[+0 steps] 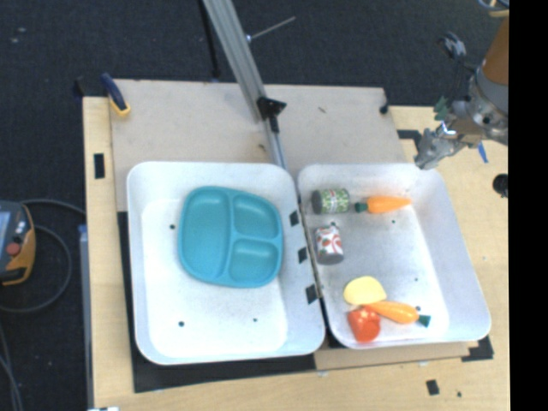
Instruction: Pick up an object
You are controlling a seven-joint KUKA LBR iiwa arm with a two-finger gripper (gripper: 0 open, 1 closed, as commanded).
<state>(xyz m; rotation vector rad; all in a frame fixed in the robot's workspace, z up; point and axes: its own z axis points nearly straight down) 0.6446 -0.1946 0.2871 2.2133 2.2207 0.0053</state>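
The right bin (445, 229) holds a green can (330, 200) lying on its side, a toy carrot (385, 204) beside it, a small silver can (329, 244), a yellow piece (365, 291), a red tomato-like piece (364, 324) and a second carrot (399, 312). My gripper (430, 152) hangs at the bin's far right corner, above the rim and well clear of all the objects. Nothing shows between its fingers.
The left bin (154, 315) bears a teal divided plate (231, 235). A slanted metal post (235, 45) rises from behind the bins' shared edge. The bench board (197, 114) lies bare behind the bins.
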